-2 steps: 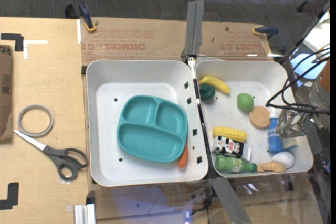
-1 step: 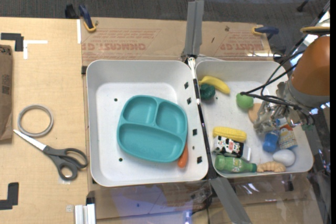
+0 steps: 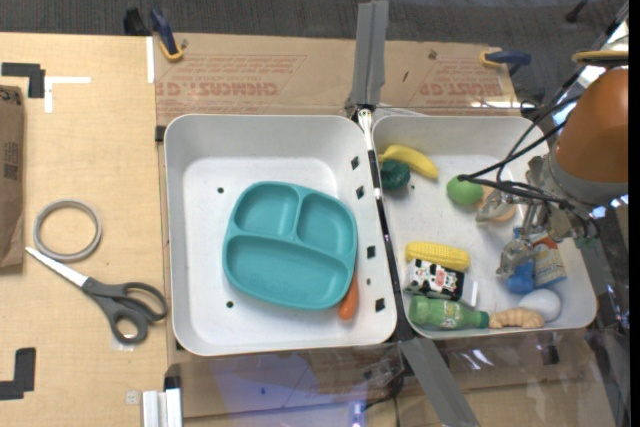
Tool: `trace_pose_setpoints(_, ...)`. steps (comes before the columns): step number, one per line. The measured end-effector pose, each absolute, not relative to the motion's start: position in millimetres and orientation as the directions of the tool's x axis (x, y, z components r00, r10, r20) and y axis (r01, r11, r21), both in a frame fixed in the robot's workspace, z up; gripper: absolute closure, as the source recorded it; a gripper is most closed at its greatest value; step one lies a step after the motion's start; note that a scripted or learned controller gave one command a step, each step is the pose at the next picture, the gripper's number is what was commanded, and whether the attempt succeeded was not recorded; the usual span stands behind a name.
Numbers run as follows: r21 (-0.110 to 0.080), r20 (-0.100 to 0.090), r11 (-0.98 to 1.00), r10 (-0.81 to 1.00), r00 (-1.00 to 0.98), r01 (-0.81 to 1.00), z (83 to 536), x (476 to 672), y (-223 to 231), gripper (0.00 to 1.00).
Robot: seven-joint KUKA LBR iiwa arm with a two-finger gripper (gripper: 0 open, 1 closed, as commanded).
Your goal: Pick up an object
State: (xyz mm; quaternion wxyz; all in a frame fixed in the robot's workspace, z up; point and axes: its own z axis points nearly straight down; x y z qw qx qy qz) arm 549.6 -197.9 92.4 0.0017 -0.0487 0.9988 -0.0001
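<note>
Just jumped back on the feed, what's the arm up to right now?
The arm's hand is down in the right bin, over the clutter near its right side, by a blue item and a tan one. Nothing is visibly lifted yet. Banana, green ball, corn and green bottle lie untouched. The left bin holds a teal tray with a carrot beside it.

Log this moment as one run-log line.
arm: over right white bin | gripper: low among toys near blue object | teal divided plate: left white bin | pick: unconfirmed
</note>
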Motion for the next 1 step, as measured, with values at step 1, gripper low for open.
trace_pose_setpoints(1, -0.001, -0.003, 0.995, -0.104, -0.995, -0.104, 92.5, 504.5, -214.0, 0.00)
